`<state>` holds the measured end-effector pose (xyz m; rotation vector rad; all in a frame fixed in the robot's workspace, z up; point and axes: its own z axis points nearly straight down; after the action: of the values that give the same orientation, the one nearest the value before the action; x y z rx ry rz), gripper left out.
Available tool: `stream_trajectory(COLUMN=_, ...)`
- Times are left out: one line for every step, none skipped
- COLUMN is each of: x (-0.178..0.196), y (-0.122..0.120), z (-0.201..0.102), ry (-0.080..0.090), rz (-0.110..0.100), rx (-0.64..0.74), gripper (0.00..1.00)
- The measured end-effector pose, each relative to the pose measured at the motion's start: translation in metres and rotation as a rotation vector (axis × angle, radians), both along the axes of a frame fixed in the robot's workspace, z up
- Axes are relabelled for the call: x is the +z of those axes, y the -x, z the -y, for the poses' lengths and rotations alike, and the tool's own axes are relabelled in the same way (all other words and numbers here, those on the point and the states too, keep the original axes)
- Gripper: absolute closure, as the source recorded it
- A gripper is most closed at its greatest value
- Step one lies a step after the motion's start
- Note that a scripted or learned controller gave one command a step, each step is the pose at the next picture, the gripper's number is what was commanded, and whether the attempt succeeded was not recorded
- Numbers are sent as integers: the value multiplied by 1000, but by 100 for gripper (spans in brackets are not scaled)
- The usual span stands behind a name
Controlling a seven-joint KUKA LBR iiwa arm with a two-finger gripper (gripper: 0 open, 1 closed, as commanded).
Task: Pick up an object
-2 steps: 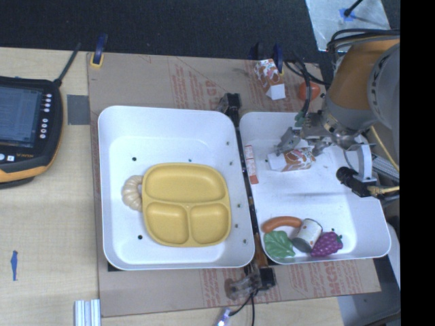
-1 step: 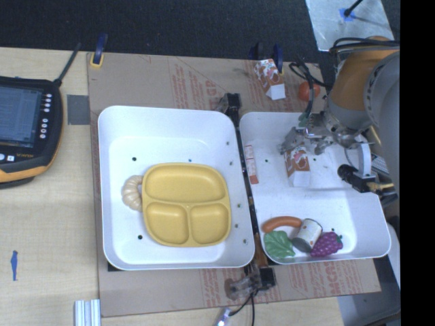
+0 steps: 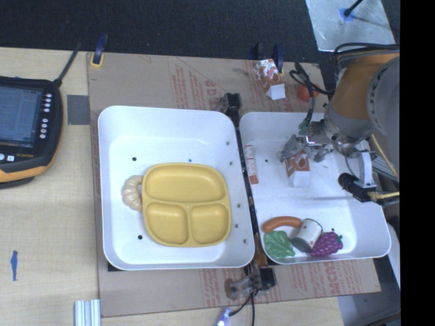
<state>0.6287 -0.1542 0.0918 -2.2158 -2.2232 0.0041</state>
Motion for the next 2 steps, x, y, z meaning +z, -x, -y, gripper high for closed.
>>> stream_trajectory(x=11, y=0, z=0, ry=0, rz=-1, rx=3, gripper=100)
stream_trajectory(x=18, y=-28, z=-34, ry=-1, rz=2, rx=1, gripper=100)
